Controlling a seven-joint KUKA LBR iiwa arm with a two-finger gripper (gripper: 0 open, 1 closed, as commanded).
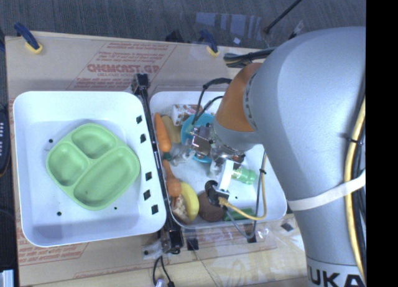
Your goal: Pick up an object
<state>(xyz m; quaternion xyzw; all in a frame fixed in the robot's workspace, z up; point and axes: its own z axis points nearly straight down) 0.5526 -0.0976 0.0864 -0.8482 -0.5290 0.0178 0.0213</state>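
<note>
My gripper hangs low over the middle of the right bin, under the grey arm with its orange band. Just left of it an orange carrot lies along the bin's left wall. A blue object sits directly beneath the gripper, partly hidden by it. Toward the front lie a second orange piece, a yellow banana and a brown round item. A pale green bottle lies to the gripper's right. Nothing visibly hangs from the gripper.
The left bin holds a green three-compartment plate. A yellow cable curves across the front of the right bin. The arm's large grey body covers the right bin's right side.
</note>
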